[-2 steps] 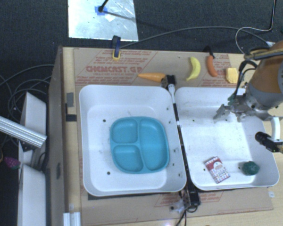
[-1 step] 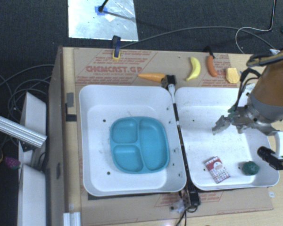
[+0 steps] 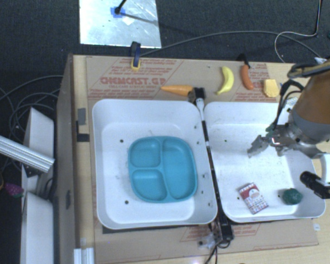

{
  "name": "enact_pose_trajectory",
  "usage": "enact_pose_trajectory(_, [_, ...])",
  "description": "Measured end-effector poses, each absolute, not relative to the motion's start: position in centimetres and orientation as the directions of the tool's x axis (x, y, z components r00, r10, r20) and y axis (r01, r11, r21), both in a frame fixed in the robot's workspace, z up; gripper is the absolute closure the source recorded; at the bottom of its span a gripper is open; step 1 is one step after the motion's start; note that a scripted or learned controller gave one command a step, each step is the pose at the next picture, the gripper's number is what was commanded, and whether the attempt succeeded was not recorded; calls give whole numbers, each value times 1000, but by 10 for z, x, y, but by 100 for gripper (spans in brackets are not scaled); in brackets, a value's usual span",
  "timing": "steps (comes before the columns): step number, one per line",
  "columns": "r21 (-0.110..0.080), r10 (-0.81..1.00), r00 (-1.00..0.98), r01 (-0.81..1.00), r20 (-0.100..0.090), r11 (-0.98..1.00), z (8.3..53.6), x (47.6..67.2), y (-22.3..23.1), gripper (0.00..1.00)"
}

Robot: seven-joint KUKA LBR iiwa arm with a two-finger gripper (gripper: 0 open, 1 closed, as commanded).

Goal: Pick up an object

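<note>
The left bin [image 3: 107, 164] holds a blue divided plate [image 3: 162, 168]. The arm [image 3: 316, 106] reaches over the right bin [image 3: 231, 120], its gripper [image 3: 265, 145] spread and pinching nothing. At the bin's near side lie a red-and-white packet [image 3: 253, 197] and, further right, a small dark green lump [image 3: 291, 196].

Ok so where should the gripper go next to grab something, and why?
Probably toward the view's bottom and down onto the red and white packet. The gripper hangs over bare floor of the right bin, and the packet lies flat, apart from the dark green object.
</note>
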State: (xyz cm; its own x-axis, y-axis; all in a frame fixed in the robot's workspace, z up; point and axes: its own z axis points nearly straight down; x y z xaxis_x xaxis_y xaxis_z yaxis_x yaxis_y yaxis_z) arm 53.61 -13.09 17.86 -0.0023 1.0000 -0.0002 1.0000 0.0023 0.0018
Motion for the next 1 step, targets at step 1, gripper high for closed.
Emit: enact_pose_trajectory(1, [1, 1000, -2, 1000, 0, 2, 200, 493, -115, 0])
